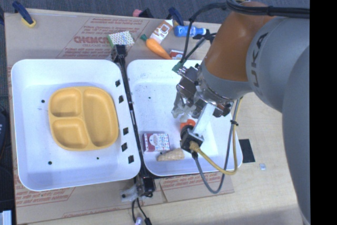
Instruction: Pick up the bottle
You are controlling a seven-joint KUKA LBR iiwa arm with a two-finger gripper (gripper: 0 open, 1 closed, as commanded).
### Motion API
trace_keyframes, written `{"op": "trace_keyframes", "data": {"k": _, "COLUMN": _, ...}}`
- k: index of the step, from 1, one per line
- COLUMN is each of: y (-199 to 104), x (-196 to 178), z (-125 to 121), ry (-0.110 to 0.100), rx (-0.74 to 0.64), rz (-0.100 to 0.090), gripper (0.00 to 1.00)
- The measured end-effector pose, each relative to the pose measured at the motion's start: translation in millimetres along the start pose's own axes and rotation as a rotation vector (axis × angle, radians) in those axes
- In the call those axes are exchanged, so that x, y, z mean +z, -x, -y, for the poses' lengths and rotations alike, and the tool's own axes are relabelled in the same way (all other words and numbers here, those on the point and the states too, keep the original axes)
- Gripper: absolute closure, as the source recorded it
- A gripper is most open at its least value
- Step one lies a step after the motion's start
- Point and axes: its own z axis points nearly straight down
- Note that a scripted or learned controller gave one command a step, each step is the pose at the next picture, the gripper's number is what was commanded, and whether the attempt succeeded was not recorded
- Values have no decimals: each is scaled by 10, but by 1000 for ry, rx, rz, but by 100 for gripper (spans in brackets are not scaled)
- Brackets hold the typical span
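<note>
**Bottle not yet in hand: gripper low in the right bin**

You have the gripper (181, 110) down inside the right bin (152, 79), but I see no bottle lifted. The likeliest target is a small orange-capped item (187, 125) peeking out just under the wrist; most of it is hidden by the arm, so you cannot be sure it is the bottle. Whether the pincer is apart or together is not readable from this angle. I judge the grasp and the lift are both left to do.

The arm (253, 60) reaches in from the right, its wrist bent down over the bin's middle. Near the bin's front edge lie a small red-and-white box (156, 142) and a tan piece (171, 155). The left bin (31, 166) carries a yellow divided tray (83, 117).
</note>
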Motion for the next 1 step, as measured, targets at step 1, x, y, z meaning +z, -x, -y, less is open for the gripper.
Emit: {"op": "trace_keyframes", "data": {"k": 1, "y": -96, "x": 1125, "z": 86, "ry": -3, "rx": -51, "rz": 2, "gripper": 100}}
